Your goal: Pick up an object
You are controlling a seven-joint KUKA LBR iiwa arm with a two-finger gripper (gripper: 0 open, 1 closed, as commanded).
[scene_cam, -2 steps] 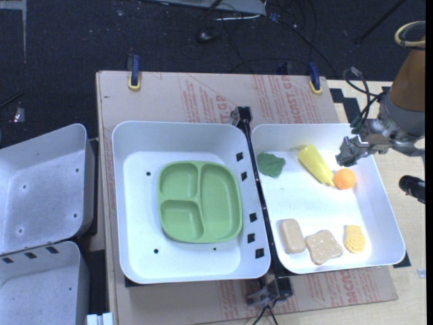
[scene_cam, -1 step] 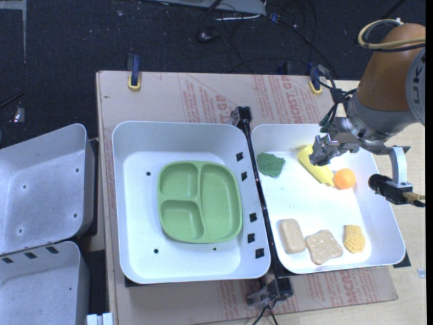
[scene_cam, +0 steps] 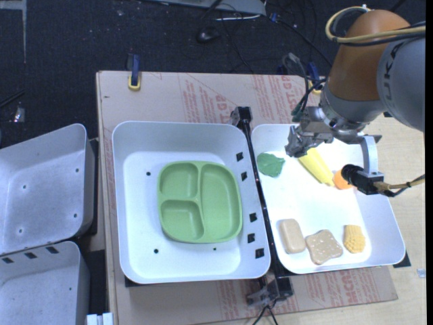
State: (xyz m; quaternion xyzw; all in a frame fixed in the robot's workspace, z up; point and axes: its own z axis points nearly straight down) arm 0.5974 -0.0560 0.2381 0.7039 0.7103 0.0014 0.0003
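Hand (scene_cam: 302, 143), grip state I cannot tell, upper right, over banana (scene_cam: 315, 165); I advise centring before closing.

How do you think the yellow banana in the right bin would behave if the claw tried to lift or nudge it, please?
The banana looks like smooth moulded plastic, so probably stiff, light and somewhat slippery. Its rounded, tapering shape suggests it may roll or pivot when nudged rather than slide straight. It lies just under the claw.

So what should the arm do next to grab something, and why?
Probably lower a little onto the banana. The gripper sits right at its upper end in the right bin, with nothing seen held, and the green piece lies apart to the left, so it is the nearest target.
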